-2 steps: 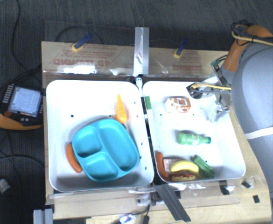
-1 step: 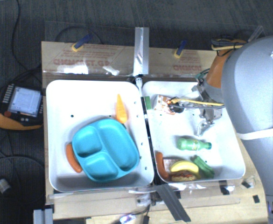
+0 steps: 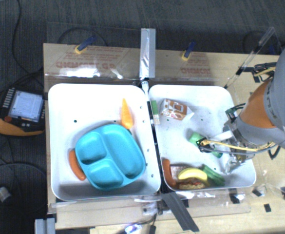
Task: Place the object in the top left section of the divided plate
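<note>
The blue divided plate [image 3: 110, 157] lies in the left bin [image 3: 59, 130], its top left section bare. A carrot [image 3: 126, 113] rests just beside its upper rim and a sausage [image 3: 76, 165] along its left edge. The arm [image 3: 261, 116] reaches over the right bin [image 3: 215, 101], and the pincer [image 3: 232, 162] hangs near the bin's lower right corner, blurred by cabling, so whether it is apart or together cannot be told. A green piece [image 3: 197, 139] beside it is partly covered. A banana [image 3: 191, 173] lies on something brown, hard to make out, and a packet [image 3: 174, 110] lies near the top.
</note>
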Controlling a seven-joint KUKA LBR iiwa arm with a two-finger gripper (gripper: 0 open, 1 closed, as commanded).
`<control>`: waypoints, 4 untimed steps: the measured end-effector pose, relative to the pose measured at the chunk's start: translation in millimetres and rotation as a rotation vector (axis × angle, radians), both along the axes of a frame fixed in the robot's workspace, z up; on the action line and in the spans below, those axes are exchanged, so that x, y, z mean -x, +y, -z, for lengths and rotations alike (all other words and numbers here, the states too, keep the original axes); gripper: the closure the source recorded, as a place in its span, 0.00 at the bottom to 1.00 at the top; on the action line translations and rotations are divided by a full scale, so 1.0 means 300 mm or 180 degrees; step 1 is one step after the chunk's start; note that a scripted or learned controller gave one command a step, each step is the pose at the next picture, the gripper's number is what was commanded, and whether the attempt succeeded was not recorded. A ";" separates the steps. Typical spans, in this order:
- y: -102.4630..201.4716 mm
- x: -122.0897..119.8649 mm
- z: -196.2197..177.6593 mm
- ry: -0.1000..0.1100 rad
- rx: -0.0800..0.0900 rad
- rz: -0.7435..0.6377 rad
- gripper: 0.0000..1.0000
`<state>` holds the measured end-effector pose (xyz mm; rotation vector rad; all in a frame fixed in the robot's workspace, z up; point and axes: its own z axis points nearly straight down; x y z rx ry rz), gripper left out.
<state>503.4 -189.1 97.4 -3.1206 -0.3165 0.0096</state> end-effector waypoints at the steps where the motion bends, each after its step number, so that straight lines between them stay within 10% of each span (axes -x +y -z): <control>1: -0.118 0.067 -0.461 -0.0007 0.0017 -0.0005 0.00; 2: -0.095 0.056 -0.531 -0.0011 0.0012 -0.0642 0.00; 3: -0.118 -0.109 -1.068 -0.0009 0.0021 -0.0346 0.00; 4: -0.122 -0.108 -1.097 0.0007 0.0035 -0.0337 1.00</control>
